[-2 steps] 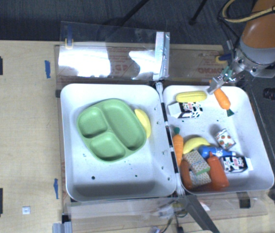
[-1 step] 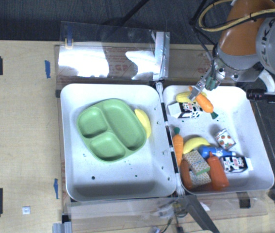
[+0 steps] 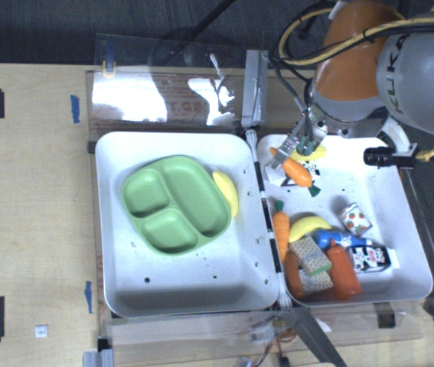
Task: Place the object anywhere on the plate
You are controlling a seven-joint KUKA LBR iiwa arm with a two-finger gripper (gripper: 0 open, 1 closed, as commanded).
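Observation:
A green divided plate (image 3: 174, 203) lies in the left white bin (image 3: 125, 281), with a yellow toy piece (image 3: 227, 193) tucked against its right rim. My gripper (image 3: 296, 148) hangs low over the far left corner of the right bin (image 3: 408, 228). It is right above a small orange carrot (image 3: 298, 173) with a green top. The carrot lies directly under the gripper's tip, and I cannot make out whether it is gripped. The grey arm with its orange band (image 3: 354, 52) covers the bin's far edge.
The near half of the right bin holds several toy foods: a second carrot (image 3: 280, 228), a banana (image 3: 309, 225), a small can (image 3: 356, 220), a cow-patterned carton (image 3: 370, 258), a cracker box (image 3: 313, 263) and a red sausage (image 3: 345, 275). A clear panel (image 3: 171, 90) stands behind the left bin.

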